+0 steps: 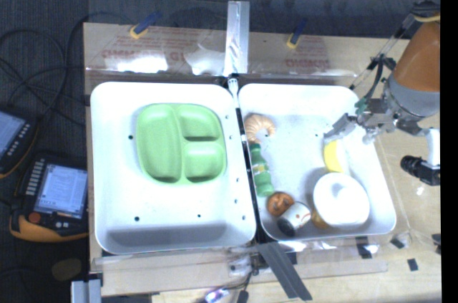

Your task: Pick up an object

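The arm [418,69] is reaching in over the right bin [300,97], with the gripper [349,124] hanging near that bin's far right rim, just above and beside a yellow banana-like piece [333,156]. Nothing is showing between the jaws, and whether they are open or closed cannot be told at this size. The step in hand is looking like the approach, with no object lifted yet. The candidates are all lying in the right bin: the yellow piece closest, a white bowl [342,198] just below it, a pastry-like lump [259,126] near the divider, a green bottle [261,172] along the left wall, and a brown round thing [280,203] touching a small dark cup [294,218]. The left bin [118,223] is carrying a green divided tray [180,142]. The next move is probably calling for lowering onto the yellow piece and closing around it squarely. Faint reddish printing on the clear sheet [172,51] behind the bins is too blurred to read.
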